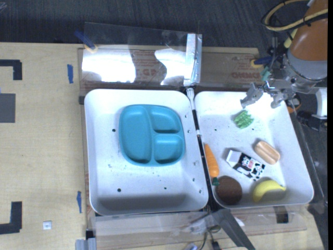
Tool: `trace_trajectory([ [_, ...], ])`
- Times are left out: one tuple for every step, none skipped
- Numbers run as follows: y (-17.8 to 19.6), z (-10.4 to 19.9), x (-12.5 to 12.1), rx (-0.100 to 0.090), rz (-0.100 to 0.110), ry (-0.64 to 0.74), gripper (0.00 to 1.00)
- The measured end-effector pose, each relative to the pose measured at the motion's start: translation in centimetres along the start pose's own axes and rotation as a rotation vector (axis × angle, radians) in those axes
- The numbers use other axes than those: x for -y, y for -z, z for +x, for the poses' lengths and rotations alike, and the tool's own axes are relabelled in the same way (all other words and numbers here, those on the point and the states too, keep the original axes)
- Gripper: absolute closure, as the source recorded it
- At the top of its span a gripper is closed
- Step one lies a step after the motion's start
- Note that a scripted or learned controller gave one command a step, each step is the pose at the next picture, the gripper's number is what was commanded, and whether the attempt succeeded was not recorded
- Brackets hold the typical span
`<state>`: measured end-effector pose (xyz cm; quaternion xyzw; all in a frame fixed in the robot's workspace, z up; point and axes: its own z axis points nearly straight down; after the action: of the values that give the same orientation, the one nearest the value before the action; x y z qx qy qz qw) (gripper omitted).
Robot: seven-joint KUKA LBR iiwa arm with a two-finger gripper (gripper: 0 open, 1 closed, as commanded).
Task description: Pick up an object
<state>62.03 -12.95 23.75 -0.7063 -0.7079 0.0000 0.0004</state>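
Fingers [252, 96] spread apart, nothing between them, hanging above the far end of the right bin [299, 139]. Gripper [263, 95] tipped toward the bin floor, grey arm [307, 66] with its orange band coming in from the right side.

Closest thing to the fingers: a small green leafy piece [243, 119], just below and a touch left of them, not touching. Probably the target, given how near it sits, but honestly just a guess since the task says any object.

Further from the fingers, toward the near end of that bin: a peach-coloured oblong piece [267, 151], a small black-and-white box [244, 163], a yellow banana-ish thing [268, 189] and a brown round one [228, 189]. Orange carrot [210, 160] lying along the bin's left wall, well off to the fingers' lower left.

Left bin [104, 181] way off to the left of the fingers, holding a blue divided tray [152, 134], flat and out of the way.

Open stance makes sense for a pre-grasp: wide enough to drop over something small. Nothing picked yet, so the grab itself not yet done. Green piece looks soft and light, could easily slip or get nudged aside.
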Motion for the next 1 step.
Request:
trace_trajectory([
  [-8.78, -1.8, -2.12, -0.001, 0.006, 0.116, 0.0],
])
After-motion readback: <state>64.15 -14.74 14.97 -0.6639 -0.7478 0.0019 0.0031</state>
